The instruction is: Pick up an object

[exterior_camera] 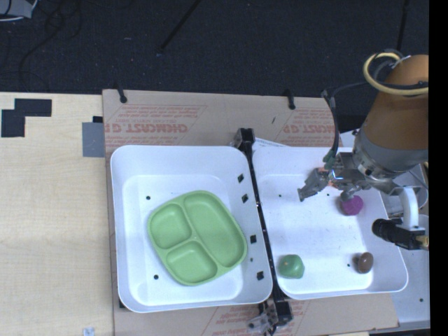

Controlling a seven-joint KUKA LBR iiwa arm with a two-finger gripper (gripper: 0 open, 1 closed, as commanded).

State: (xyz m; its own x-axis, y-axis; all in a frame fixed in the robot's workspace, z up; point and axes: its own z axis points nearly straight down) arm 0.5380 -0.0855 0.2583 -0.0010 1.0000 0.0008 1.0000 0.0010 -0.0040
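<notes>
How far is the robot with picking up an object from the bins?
Done: the arm has reached over the right bin. In hand: its gripper hangs beside the purple object, holding nothing visibly. Left: grasping and lifting; the green object and brown object lie untouched.

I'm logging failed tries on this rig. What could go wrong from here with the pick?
1. The claw hangs beside the purple ball, not over it, so closing here would likely catch nothing.
2. The ball is round; a slightly off approach may nudge it away, rolling it across the right bin.
3. The green object and brown object lie near the front wall, tight for a grasp.
</notes>
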